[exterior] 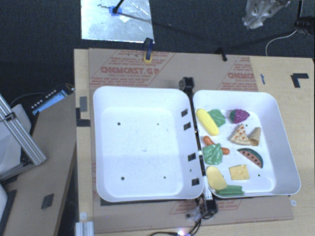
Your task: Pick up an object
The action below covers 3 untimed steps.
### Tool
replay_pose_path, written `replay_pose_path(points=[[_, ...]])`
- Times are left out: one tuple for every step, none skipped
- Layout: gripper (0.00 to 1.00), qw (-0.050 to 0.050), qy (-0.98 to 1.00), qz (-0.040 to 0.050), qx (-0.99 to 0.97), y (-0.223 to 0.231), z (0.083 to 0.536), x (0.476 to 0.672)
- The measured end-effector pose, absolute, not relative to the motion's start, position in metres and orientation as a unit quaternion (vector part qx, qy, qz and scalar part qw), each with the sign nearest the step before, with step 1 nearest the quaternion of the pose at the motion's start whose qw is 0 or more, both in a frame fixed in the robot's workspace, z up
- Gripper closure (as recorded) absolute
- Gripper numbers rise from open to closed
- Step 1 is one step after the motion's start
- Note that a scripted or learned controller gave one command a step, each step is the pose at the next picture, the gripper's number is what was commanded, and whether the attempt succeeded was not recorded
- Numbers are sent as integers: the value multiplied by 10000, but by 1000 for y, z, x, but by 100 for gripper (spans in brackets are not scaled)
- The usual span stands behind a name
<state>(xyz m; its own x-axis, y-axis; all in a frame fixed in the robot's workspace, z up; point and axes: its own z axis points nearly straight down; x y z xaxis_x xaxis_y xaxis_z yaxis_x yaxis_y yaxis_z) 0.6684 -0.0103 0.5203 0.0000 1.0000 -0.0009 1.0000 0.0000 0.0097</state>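
Observation:
The right bin [280, 127] holds several toy foods. A yellow corn cob [207, 121] lies by its left wall beside a green leaf [217, 117]. Purple grapes [239, 115], a pizza slice [239, 134] and a tan cone [254, 136] sit farther right. Lower down are a carrot [224, 151], a second green leaf [212, 154], a watermelon slice [250, 157], a cheese block [238, 172], a pale yellow piece [216, 177] and a green pod [229, 191]. My gripper [256, 13] hangs blurred at the top right, beyond the bench and far from the bins.
The left bin [142, 95] stands beside the right one, with black clips [187, 126] along the shared wall. Both rest on a cardboard sheet [133, 68]. A shiny metal plate [115, 14] lies on the floor at the back left. An aluminium frame [19, 136] sits at far left.

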Motion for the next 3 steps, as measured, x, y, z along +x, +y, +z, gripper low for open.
replay_pose_path(points=[[100, 26, 7057, 7, 7085, -71, 537, 652], [100, 17, 7048, 1, 7094, -154, 535, 625], [100, 37, 7093, 15, 7049, -149, 547, 627]])
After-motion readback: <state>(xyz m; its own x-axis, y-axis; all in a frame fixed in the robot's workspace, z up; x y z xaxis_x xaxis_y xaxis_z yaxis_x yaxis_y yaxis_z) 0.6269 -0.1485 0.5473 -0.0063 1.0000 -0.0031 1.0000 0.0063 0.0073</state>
